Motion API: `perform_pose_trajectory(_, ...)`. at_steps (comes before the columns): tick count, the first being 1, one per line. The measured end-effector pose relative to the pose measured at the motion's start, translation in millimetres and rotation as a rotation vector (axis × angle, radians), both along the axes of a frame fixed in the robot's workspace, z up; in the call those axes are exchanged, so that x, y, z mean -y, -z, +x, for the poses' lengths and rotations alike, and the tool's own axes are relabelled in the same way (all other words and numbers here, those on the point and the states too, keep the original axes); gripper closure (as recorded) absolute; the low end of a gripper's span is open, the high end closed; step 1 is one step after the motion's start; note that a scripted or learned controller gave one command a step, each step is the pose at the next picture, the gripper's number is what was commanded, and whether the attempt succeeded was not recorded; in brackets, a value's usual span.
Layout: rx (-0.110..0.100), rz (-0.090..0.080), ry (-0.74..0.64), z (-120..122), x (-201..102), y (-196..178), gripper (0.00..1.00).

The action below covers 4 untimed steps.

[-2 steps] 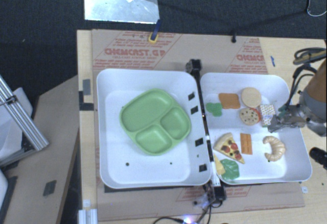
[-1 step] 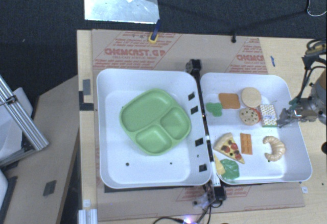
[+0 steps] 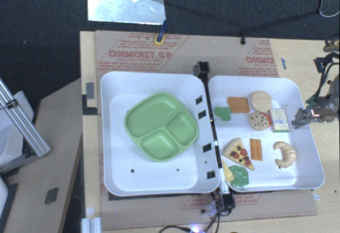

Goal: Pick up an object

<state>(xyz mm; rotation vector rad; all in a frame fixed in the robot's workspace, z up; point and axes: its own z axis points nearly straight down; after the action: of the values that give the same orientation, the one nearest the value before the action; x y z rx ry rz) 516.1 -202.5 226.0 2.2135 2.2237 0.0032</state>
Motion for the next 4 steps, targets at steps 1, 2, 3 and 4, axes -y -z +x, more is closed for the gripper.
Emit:
perform_pose_trajectory(1,0.0,0.001,-0.005,36.3,-38.8,10.2,1.0)
perform_pose_trajectory(2,0.0,0.002,-0.006,69.0,-79.2,15.0,1.0)
perform_pose_trajectory(3,0.002,0.003,-0.006,113.1,-123.1,8.3,1.0)
perform_pose_trajectory(4,-0.002,0.0,0.003,109.2,-115.6,8.8,1.0)
